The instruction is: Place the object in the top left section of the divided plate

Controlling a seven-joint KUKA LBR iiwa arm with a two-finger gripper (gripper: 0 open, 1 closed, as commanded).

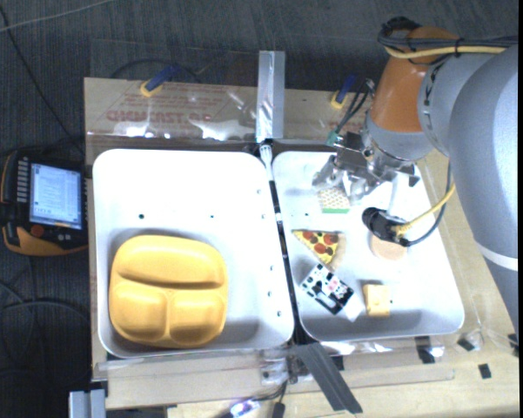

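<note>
A yellow divided plate (168,315) lies in the front of the left bin (183,181), with one wide section at the back and two smaller ones in front; nothing lies in it. My gripper (345,178) hangs over the back of the right bin (435,303). A small green and white checked piece (333,201) lies just in front of and below it. Whether the gripper touches that piece is not visible.
In the right bin lie a toy pizza slice (319,245), a black and white block (325,288), a small yellow cube (378,300) and a tan round piece (385,248). A handheld pendant (45,200) sits left of the bench.
</note>
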